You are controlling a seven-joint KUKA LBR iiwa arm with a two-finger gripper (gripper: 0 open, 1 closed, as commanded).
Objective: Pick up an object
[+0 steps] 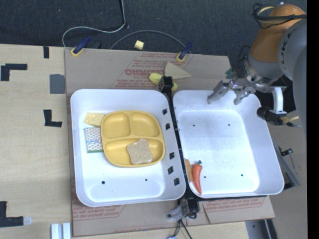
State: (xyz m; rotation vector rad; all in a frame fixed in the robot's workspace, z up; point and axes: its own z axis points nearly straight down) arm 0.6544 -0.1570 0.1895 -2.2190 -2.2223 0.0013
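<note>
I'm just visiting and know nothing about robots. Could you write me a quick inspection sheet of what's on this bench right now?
Surface: two white bins, left bin and right bin, on cardboard.
Job's things: toy carrot in the right bin's near-left corner.
Clutter: yellow divided plate in the left bin, bread slice in it; two small cards beside it.
Grippers: claw open, over the right bin's far edge, holding nothing.
Cables: black cable behind the bench.
Surroundings: dark floor.
</note>
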